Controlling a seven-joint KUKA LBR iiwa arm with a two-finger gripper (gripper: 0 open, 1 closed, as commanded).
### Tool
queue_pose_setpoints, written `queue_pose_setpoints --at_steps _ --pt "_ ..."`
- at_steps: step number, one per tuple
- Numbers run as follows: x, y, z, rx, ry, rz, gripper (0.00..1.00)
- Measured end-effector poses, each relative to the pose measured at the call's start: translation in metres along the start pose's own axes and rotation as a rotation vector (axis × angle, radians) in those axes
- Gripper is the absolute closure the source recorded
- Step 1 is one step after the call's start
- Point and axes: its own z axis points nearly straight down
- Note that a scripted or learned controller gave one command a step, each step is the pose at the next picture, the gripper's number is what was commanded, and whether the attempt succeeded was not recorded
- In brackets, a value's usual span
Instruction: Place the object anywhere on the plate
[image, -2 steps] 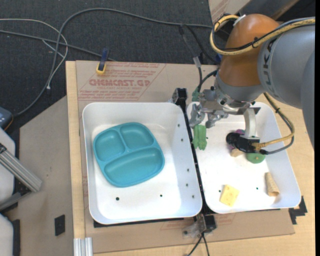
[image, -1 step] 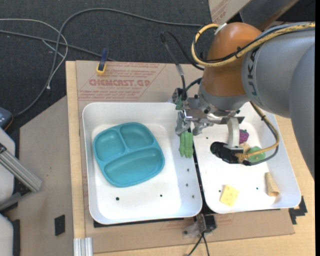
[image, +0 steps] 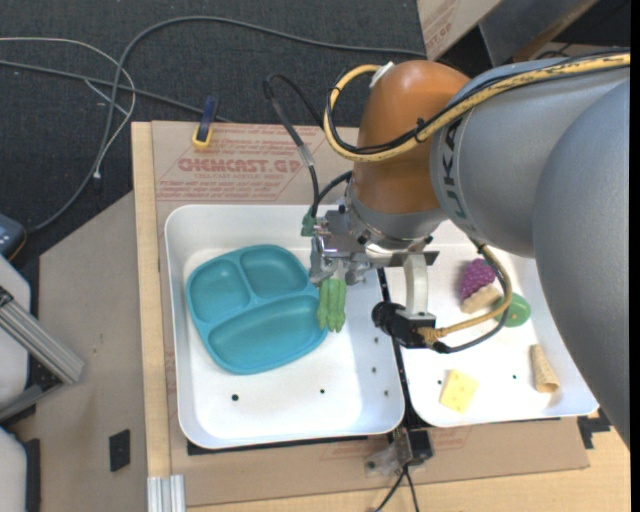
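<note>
While the green vegetable (image: 331, 305) hangs from the gripper (image: 330, 275), pinched between its fingers at the top end, the task reads as partly done: item lifted and carried to the plate's edge, release outstanding.

Position: vegetable sits at the 3 o'clock rim of the plate (image: 255, 310), overlapping that edge; whether it touches the plate or hangs just above cannot be told.

Left to do, by judgement: shift a little toward 9 o'clock so the piece clears the rim, lower, open the fingers.

Count, left bin (image: 200, 400):
- blue divided plate, one, three compartments
- green vegetable, one, held

Count, right bin (image: 500, 400):
- purple grape bunch (image: 478, 278), one, at 12 o'clock
- green round piece (image: 517, 311), one, partly hidden by a cable, just beside the grapes at 4 o'clock
- yellow cheese wedge (image: 459, 390), one, at 7 o'clock
- tan cone-like piece (image: 544, 370), one, at 4 o'clock

Bins, two, side by side on the bench
</note>
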Motion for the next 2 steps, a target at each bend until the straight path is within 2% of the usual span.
queue_pose_setpoints --at_steps 1,2 --pt "0.038 -0.0074 -0.0046 -0.003 -0.001 0.002 1.0" --pt "0.0355 -0.0069 -0.0045 -0.004 -0.003 0.007 0.0"
